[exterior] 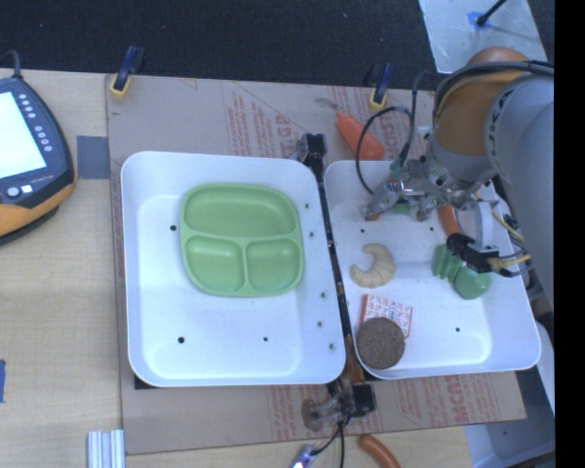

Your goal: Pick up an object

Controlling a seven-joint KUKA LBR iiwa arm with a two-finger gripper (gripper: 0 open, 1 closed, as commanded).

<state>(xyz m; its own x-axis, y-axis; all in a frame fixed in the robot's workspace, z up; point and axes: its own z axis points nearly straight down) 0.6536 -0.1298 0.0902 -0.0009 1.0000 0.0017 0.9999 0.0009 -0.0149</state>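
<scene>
Lowest in frame, right-hand shallow white bin (487, 344): round brown cookie-like disc (381, 342) at its near-left corner, touching a small red-and-white printed packet (386, 312) just behind it.

Landmark: pale curved croissant-shaped piece (374, 265), left-centre of same bin. Best-exposed candidate for the pick; lies clear of its neighbours. Long axis an arc running near-to-far, open side facing left toward the divider between bins.

Two-finger gripper (400, 199) above and behind the croissant, slightly right of it, over the far part of the bin. Cannot tell the jaw state: metal and cables tangle there. Nothing seen between them.

Grey arm with orange band (487, 115) far-right of the croissant.

Right of the croissant, well apart: green ridged plastic toy (460, 271), partly under black hardware. Orange-red stub (448, 219) far-right of the croissant, beside the gripper.

Left of the croissant, across the divider: left white bin (146, 291) bearing a green three-compartment tray (242, 238).

Orange carrot-like piece (359, 136) outside the bins, beyond the croissant.

Judgement: needs a short travel toward the camera and a touch left, then a descent; closing across the arc's narrow width looks safer than along it.
</scene>
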